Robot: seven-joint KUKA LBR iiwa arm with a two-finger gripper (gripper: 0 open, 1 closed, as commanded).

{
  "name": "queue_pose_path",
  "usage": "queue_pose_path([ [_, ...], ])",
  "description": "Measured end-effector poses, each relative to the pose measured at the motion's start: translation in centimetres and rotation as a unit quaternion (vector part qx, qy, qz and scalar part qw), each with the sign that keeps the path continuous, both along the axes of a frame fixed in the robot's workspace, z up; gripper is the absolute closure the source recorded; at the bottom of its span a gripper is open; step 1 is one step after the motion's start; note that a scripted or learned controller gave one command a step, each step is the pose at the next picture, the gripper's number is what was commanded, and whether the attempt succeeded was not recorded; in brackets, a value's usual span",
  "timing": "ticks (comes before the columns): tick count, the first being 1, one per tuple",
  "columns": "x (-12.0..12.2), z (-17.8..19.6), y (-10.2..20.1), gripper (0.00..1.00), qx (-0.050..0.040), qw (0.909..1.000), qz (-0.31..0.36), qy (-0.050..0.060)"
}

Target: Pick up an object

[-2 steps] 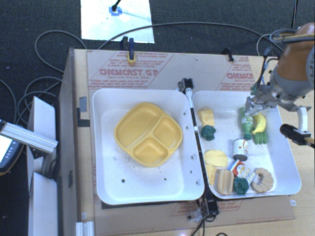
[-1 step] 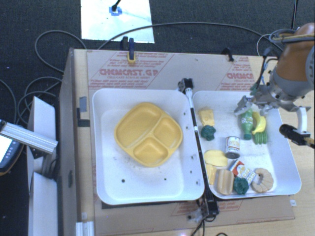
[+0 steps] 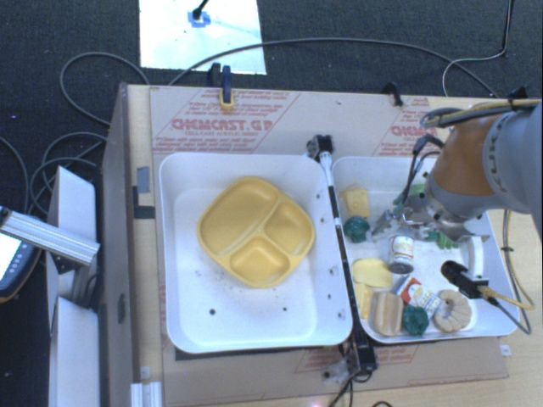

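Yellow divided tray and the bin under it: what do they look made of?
Yellow divided tray: likely moulded plastic, matte with a soft sheen; one piece, rounded compartment ridges. Left bin: probably thin white plastic, smooth and slightly glossy, with rounded corners and a raised rim. The view cannot confirm either.

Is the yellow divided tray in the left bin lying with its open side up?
Yes: the yellow divided tray shows its three hollow compartments facing upward.

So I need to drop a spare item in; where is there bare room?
Left bin: bare floor all around the yellow tray, widest along the near edge. Right bin: crowded, toys packed from the green ball to the doughnut, arm above.
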State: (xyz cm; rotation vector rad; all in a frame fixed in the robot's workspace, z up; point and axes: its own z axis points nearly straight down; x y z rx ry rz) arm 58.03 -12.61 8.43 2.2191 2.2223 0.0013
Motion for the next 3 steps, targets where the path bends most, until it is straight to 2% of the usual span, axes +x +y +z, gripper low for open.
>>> queue_pose_path([
  [1, 9.0, 8.6, -3.6, 0.00, -0.0010, 1.0000, 0.001, -0.002],
  [2, 6.0, 1.2, -6.6, 0.00, 0.0000, 1.0000, 0.002, -0.003],
  [3, 6.0, 2.3, -6.6, 1.00, -0.0007, 1.0000, 0.003, -0.003],
])
